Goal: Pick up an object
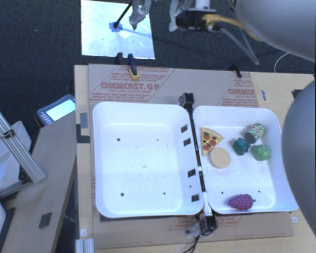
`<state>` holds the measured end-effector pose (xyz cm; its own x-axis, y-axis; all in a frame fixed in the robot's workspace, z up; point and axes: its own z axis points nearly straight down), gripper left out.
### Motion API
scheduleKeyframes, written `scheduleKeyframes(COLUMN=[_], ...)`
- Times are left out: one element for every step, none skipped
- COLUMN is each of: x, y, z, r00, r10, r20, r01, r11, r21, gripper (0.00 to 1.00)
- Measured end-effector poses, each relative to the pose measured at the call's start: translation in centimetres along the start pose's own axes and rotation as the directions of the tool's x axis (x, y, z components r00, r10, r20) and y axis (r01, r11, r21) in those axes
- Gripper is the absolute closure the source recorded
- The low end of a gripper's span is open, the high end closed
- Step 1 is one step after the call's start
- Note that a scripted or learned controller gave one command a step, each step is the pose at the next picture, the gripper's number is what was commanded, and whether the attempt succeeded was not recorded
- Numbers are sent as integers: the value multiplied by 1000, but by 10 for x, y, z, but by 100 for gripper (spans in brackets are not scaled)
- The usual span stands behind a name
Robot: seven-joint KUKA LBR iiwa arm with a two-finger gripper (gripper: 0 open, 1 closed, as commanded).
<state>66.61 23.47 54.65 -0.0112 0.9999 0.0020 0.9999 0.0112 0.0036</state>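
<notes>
A: Gripper (139,13) is way up at the top of the camera view, hanging over the shiny metal sheet (98,34) beyond the bench. Can you read the fingers?

B: Not from here, they blur together, so I can't tell whether they're spread or pressed.

A: Nothing visible between them. And the candidates?

B: All well below and to the right of the gripper, in the right-hand white plastic bin (276,192). Flat pizza slice toy (210,139) and tan round disc (220,158) sit just beside each other near the black divider (195,148).

A: Further right, the teal chunky toy (241,146), the small labelled can (255,131) and the green rounded lump (261,152) are bunched tight.

B: That cluster worries me. Come down there and a finger could land on a neighbour and shove things aside.

A: The flat pieces look hard to pinch, too.

B: The purple bumpy grape bunch (240,201) lies well apart near the front wall; my safest bet, though the wall could foul one finger.
</notes>
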Motion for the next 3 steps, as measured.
scheduleKeyframes(x=[0, 0, 1], y=[0, 0, 0], z=[-11, -11, -22], r00=[1000, 1000, 1000], r10=[-4, -5, -10], r20=[-1, -1, -2], r01=[4, 5, 10], r11=[1000, 1000, 1000], r21=[-2, -1, -4], gripper=[100, 0, 100])
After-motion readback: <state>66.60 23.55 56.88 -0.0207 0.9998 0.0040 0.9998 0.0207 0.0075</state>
